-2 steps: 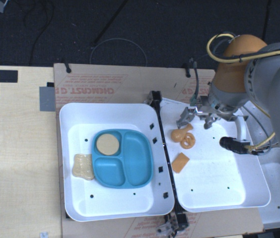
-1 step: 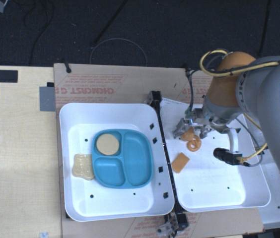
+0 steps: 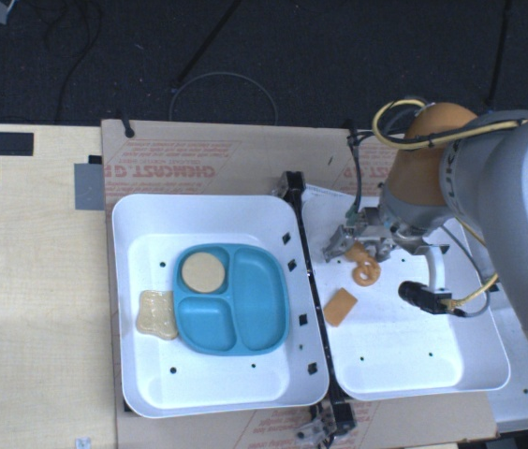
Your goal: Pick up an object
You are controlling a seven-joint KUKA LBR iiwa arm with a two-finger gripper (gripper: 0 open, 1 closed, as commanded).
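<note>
Just below gripper [image 3: 361, 242], pretzel [image 3: 367, 271]

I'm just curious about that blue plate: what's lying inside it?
The blue plate has three sections. One round tan cookie lies in its upper-left section. The other two sections show bare blue. What lies under the plate is covered.

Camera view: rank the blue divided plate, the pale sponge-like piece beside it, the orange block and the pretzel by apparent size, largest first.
1. blue divided plate
2. pale sponge-like piece
3. orange block and pretzel: look about alike, too close to rank; the pretzel sits right under the gripper.
</note>
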